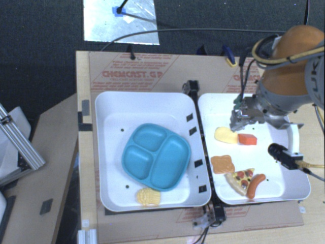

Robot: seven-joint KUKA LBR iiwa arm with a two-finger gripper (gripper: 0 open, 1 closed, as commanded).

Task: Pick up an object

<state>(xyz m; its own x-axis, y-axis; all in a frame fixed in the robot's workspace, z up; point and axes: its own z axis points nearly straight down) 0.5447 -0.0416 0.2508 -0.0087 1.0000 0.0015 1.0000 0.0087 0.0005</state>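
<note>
Two white bins are sitting side by side on the bench. The left bin is holding a blue divided plate and a yellow corn piece at its near edge. The right bin is holding five food items: a pale yellow piece, an orange-red block touching it, a brown waffle-like piece, a pizza slice and a sausage.

Nothing is being carried yet. The hand is hanging over the far part of the right bin, just beside the pale yellow piece, and whether it is wide or narrow cannot be told from this angle. No item is sitting between its tips, so the pick appears not yet made; descent, closure and lift are likely all remaining.

The bench is lying under printed cardboard, with a cable running across the far side. A reflective square sheet is lying on dark carpet beyond it. An aluminium frame is standing at the left.
</note>
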